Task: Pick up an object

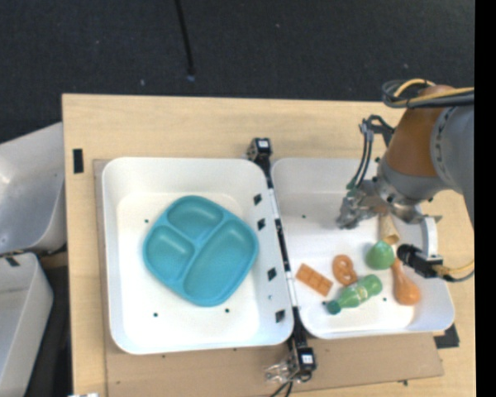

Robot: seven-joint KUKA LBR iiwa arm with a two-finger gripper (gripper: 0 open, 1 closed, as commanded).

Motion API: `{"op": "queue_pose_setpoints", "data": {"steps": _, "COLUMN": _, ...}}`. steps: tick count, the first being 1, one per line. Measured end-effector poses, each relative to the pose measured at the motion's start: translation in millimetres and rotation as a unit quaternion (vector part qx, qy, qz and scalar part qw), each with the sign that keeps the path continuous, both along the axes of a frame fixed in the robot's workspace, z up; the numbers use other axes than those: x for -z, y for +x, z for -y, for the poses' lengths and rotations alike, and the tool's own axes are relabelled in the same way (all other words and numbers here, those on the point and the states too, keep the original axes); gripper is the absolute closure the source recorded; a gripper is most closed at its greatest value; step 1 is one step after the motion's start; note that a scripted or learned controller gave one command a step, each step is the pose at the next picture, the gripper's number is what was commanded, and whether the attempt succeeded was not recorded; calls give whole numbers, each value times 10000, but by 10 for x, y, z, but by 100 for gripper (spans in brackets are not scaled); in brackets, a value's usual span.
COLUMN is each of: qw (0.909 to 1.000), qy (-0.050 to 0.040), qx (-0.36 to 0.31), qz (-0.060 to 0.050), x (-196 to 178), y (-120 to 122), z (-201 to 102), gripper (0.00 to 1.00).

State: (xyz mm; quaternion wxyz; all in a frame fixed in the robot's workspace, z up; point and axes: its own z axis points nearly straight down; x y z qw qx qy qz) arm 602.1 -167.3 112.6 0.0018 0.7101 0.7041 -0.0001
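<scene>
Pincer (353, 213) low in right bin (314, 180), grip state unreadable. Toys toward 5 o'clock: green ball (380, 255), orange pretzel (343, 269), green bottle (355, 294), orange cracker (314, 279), carrot (405, 286). Left bin (124, 321) at 9 o'clock: teal divided plate (200, 250).

One fixed camera looks down at a slant from above on the bench (231, 114), far enough to see both white bins (124, 321).
</scene>
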Motion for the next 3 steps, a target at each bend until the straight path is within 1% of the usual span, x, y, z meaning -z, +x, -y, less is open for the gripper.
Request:
{"op": "queue_pose_setpoints", "data": {"steps": 1, "qw": 10000, "qy": 6, "qx": -47, "qz": 19, "x": -478, "y": 94, "z": 35, "gripper": 100}}
{"op": "queue_pose_setpoints", "data": {"steps": 3, "qw": 10000, "qy": 3, "qx": -58, "qz": 23, "x": -1410, "y": 104, "z": 40, "gripper": 100}}
